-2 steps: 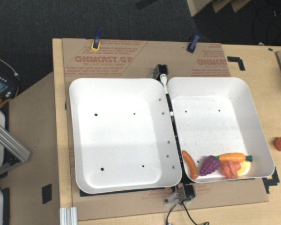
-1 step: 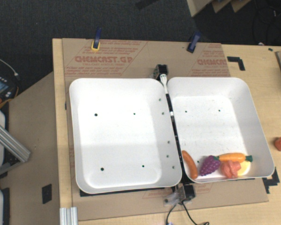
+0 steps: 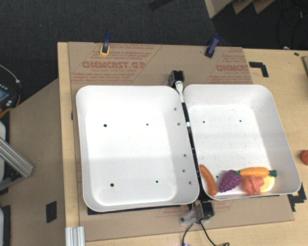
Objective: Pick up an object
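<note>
Several toy foods lie along the front edge of the right bin [image 3: 246, 111]. An orange sausage [image 3: 208, 180] rests by the bin's left wall. Beside it sits a purple grape bunch [image 3: 229, 181]. An orange carrot [image 3: 256, 171] with a green tip lies over a red piece [image 3: 251, 185] and a pale yellow piece [image 3: 267, 184].
The left bin [image 3: 128, 142] sits next to the right one on a brown cardboard sheet [image 3: 143, 60]. A small red object [image 3: 307, 157] lies on the bench to the right of the bins. Blue clamps [image 3: 212, 46] hold the sheet's far edge.
</note>
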### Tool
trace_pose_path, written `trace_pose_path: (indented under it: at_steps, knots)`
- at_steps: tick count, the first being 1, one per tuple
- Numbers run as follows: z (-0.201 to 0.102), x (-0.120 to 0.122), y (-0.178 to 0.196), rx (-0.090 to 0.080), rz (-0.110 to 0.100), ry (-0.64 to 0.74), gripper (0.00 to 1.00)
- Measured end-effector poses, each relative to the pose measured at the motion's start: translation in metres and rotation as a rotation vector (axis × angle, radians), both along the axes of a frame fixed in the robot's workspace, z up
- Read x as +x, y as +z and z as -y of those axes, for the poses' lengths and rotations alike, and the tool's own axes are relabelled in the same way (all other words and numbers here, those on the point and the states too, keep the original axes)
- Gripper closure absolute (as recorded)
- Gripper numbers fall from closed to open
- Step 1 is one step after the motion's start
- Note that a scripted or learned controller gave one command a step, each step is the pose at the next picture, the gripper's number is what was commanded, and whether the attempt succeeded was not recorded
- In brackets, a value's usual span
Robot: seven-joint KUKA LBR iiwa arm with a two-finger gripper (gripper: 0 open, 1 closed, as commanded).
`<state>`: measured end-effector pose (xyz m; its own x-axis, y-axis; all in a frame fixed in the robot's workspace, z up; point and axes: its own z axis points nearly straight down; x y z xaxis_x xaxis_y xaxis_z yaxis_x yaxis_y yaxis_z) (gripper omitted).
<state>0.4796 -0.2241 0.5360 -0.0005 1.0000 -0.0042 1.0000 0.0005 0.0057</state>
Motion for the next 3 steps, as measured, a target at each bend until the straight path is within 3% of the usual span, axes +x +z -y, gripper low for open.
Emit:
trace_pose_path:
  at_steps: [3]
  knots:
    - [-0.0001, 0.0, -0.0005, 0.001, -0.002, 0.0, 1.0]
